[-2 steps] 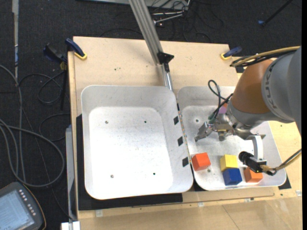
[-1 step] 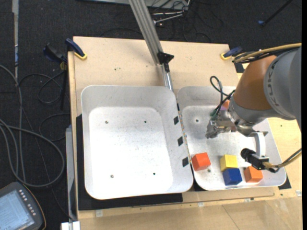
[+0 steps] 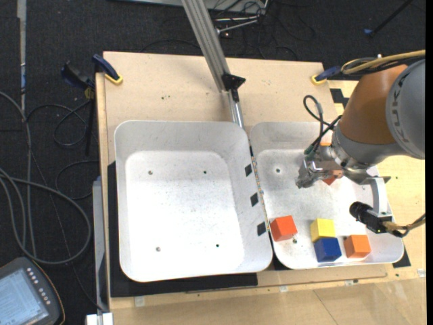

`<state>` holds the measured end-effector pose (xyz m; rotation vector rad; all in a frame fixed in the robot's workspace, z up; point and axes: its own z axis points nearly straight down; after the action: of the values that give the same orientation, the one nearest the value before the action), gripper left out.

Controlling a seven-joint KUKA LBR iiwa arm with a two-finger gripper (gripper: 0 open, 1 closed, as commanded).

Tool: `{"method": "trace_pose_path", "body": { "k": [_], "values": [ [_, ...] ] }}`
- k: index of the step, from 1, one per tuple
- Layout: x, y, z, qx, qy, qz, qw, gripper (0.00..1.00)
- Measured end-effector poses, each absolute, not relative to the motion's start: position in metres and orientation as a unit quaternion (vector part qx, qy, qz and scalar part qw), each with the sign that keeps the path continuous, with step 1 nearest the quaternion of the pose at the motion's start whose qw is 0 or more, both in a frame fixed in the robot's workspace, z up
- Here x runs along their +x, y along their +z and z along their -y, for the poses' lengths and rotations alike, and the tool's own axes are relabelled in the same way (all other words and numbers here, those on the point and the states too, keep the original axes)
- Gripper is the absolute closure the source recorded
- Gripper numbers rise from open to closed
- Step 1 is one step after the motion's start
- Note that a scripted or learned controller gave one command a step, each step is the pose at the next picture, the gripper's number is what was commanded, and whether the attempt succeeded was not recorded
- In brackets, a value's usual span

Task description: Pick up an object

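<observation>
The arm [image 3: 389, 117] is a thick, rounded body: a broad orange band wraps one segment, and the segment beside it is smooth grey with part of a dark printed letter. Yellow and black cables run along its top. A thin black cable loops near the wrist. The tool [image 3: 312, 173] is small, metallic grey, with a spot of red beside it
</observation>
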<state>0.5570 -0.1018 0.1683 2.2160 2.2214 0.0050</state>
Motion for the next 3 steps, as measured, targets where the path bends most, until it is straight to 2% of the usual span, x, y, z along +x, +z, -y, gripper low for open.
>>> {"method": "trace_pose_path", "body": {
  "k": [1, 3],
  "values": [
    [0.559, 0.207, 0.102, 0.706, 0.0015, -0.708, 0.002, 1.00],
    [0.581, 0.220, 0.002, 0.704, 0.0010, -0.710, 0.000, 1.00]
  ]
}}
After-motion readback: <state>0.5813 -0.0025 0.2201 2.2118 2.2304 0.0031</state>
